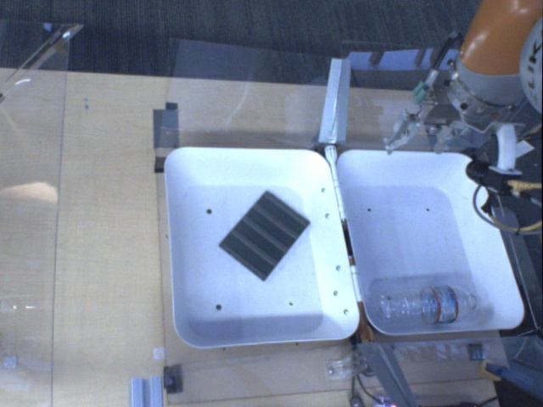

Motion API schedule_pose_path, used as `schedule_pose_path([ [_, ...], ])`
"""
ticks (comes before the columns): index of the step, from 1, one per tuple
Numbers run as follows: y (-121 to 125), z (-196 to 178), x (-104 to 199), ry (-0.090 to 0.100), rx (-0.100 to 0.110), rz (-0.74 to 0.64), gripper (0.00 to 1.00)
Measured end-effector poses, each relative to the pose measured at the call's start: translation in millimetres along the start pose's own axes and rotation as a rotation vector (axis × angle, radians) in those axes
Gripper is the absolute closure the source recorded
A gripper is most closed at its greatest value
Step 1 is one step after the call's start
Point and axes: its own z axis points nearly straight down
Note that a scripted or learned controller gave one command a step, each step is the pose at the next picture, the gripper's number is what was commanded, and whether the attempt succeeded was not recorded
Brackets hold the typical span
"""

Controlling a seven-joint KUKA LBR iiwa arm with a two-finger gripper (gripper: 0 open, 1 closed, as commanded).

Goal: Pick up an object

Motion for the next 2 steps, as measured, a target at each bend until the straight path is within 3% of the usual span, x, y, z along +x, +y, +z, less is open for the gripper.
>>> schedule_pose_path([
  [1,-29.6,82.5,-23.7,-0.001,0.000,-0.092,0.00],
  [2,-33.3,53.0,-37.4,-0.001,-0.002,0.030,0.00],
])
